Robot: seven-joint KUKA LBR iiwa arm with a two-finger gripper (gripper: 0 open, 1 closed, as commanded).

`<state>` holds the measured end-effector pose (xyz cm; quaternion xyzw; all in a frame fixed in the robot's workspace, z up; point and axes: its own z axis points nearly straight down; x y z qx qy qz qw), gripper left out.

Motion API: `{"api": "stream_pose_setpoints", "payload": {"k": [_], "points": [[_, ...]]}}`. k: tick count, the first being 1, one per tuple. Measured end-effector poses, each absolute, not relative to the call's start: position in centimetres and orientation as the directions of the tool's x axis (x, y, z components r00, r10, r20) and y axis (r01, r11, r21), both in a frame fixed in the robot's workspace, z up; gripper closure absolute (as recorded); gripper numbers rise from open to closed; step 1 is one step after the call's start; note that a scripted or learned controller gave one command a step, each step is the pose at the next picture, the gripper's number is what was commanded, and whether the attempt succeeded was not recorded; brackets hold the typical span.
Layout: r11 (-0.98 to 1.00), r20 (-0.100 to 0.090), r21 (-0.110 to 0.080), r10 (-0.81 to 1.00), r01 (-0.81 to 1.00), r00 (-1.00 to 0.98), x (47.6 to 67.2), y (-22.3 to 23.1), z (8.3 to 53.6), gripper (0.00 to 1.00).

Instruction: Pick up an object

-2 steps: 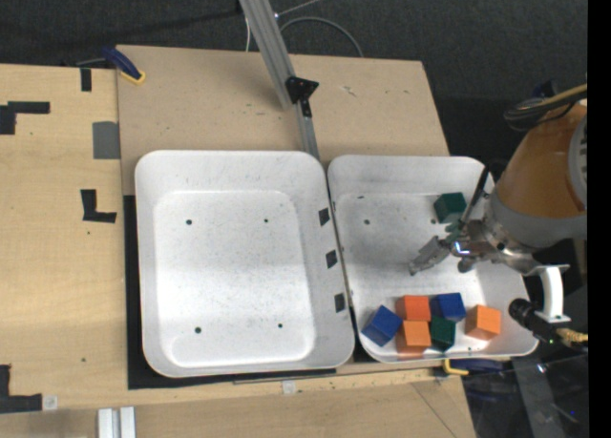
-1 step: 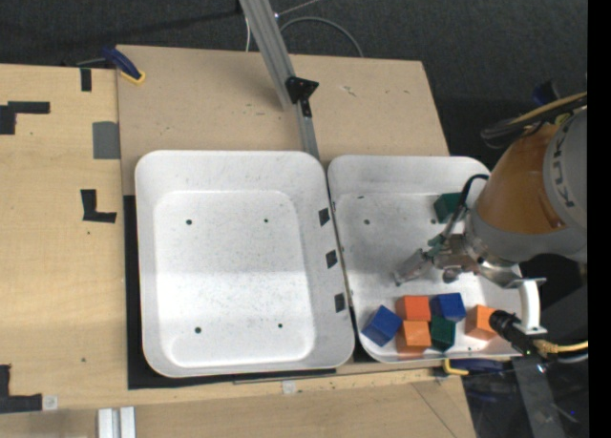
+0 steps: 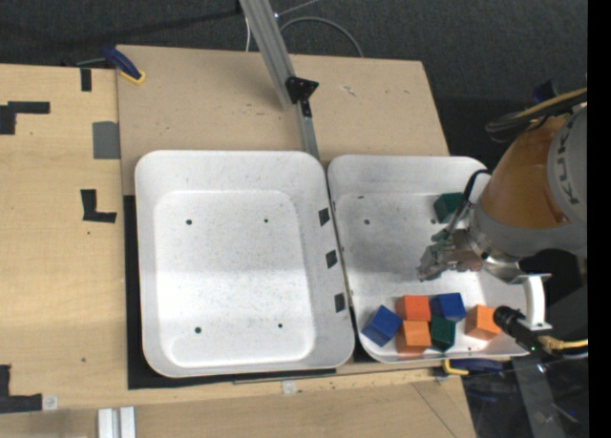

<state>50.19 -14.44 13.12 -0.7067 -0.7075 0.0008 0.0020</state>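
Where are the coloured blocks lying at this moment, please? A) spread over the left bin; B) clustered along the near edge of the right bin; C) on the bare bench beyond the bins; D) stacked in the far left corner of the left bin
B: the blue block, the orange blocks and their neighbours sit together along the near edge of the right bin.

Two white bins (image 3: pixel 234 164) — blocks: three orange (image 3: pixel 416 307), two blue (image 3: pixel 382 324), two green (image 3: pixel 449 205).

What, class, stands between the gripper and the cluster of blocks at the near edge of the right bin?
Nothing visible. The gripper hangs over bare bin floor, and the orange block and blue block lie just nearer the camera, with open white floor between.
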Motion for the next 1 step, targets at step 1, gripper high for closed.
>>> {"api": "stream_pose_setpoints", "payload": {"k": [1], "points": [[0.001, -0.002, 0.005, 1.000, 1.000, -0.001, 50.65, -14.80, 19.27, 1.00]]}}
